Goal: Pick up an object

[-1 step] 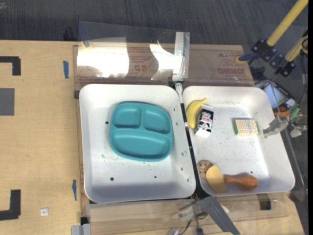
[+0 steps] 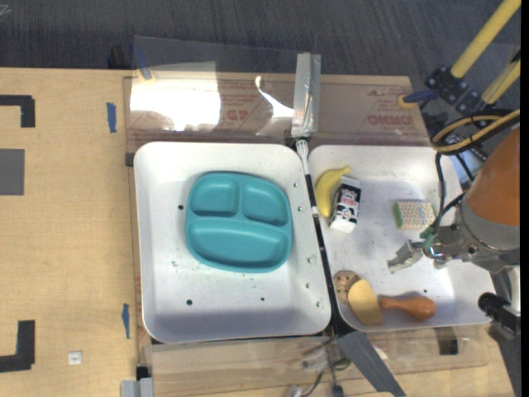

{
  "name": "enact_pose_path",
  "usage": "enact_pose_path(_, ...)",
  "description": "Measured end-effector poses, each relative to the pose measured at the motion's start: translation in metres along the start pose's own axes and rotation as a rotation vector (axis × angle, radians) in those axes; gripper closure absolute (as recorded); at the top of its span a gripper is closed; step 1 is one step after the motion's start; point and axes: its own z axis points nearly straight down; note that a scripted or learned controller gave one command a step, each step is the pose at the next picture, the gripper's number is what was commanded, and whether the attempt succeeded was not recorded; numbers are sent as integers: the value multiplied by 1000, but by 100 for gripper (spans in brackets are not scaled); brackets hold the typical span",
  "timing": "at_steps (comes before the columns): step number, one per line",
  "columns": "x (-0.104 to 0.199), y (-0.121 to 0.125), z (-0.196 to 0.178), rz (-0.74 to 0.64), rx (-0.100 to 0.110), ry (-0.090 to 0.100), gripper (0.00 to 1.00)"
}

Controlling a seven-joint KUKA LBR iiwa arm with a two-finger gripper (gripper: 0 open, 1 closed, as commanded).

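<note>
Nothing picked yet: the gripper [image 2: 404, 257] hovers over the right bin [image 2: 376, 162], fingers apart and empty, while the sponge [image 2: 414, 213] sits just above it and the wooden brush [image 2: 388, 303] lies near below, both untouched.

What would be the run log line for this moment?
gripper: over right bin, holding nothing | near: sponge, wooden brush | left bin: teal plate

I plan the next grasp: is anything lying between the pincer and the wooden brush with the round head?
Nothing visible: bare white bin floor separates the pincer from the wooden brush with the round head, just below it in the camera view.
</note>
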Motion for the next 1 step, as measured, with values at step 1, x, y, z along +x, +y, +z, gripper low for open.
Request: enact_pose_path(1,-38,89,56,-106,-16,-6,0)
